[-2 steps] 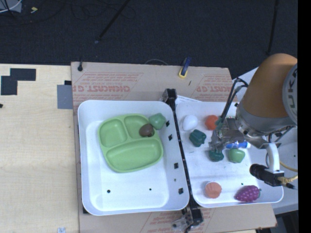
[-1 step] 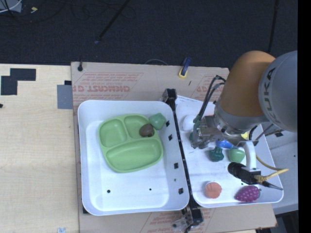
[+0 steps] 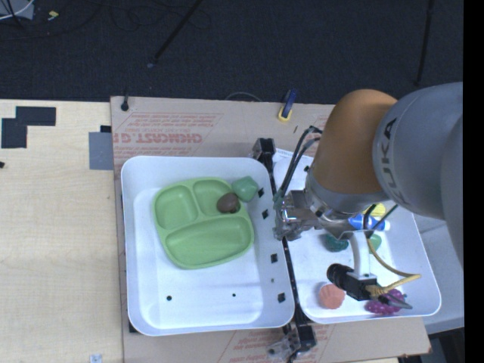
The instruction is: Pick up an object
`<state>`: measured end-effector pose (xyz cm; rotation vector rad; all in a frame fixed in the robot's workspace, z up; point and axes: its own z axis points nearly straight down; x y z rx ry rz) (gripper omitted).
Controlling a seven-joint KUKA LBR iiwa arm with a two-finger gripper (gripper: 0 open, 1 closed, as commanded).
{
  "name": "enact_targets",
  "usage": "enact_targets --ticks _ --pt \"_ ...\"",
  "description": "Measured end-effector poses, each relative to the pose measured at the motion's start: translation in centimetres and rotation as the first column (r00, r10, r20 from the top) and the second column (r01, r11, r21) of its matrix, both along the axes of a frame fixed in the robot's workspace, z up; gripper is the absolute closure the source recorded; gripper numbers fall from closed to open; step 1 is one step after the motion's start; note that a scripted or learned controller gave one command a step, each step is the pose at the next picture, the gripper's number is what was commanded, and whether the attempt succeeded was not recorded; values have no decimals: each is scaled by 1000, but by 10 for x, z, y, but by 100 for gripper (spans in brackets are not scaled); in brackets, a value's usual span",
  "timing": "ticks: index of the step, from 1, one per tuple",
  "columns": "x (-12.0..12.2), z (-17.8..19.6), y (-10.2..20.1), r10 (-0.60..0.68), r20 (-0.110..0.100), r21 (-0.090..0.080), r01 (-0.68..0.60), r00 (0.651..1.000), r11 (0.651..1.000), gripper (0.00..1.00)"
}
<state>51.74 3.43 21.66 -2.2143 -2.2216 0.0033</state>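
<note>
Gripper [image 3: 290, 219] sits low over the near-left part of the right bin [image 3: 423, 274], beside the wall shared with the left bin [image 3: 136, 240]; open or closed cannot be determined.

Left bin: green divided tray [image 3: 204, 240] carrying a brown lump [image 3: 228, 203], pale green block [image 3: 246, 187] at its rim.

Right bin: orange ball [image 3: 331, 296], purple item [image 3: 384, 303], teal item [image 3: 335, 243].

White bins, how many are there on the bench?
2. One bin is on the view's left and holds a green divided plate. The other bin sits right beside it, partly covered by the arm. A third seems unlikely.
</note>
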Motion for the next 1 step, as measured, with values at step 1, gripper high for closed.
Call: enact_targets --ticks 1 --pt "1 2 -7 -4 1 -2 4 1000 1000 100"
